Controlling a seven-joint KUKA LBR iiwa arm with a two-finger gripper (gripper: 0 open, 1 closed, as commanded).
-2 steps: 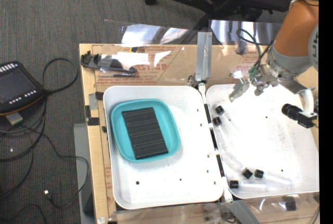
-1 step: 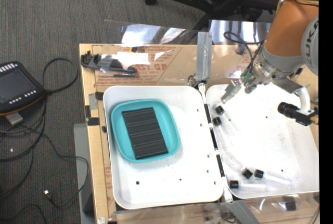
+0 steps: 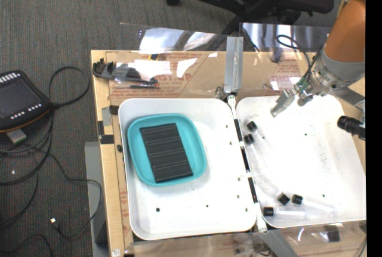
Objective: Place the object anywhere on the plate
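A teal plate lies in the left white bin. A black ribbed rectangular object rests flat on the plate, near its middle. My gripper hangs over the far left corner of the right bin, well to the right of the plate. Its fingers are spread open with nothing between them. The orange band of the arm shows above it.
Several clear tubes with black caps lie in the right bin, by the divider and near the front. A black cylinder juts in at the right edge. A pendant and cables lie on the floor to the left.
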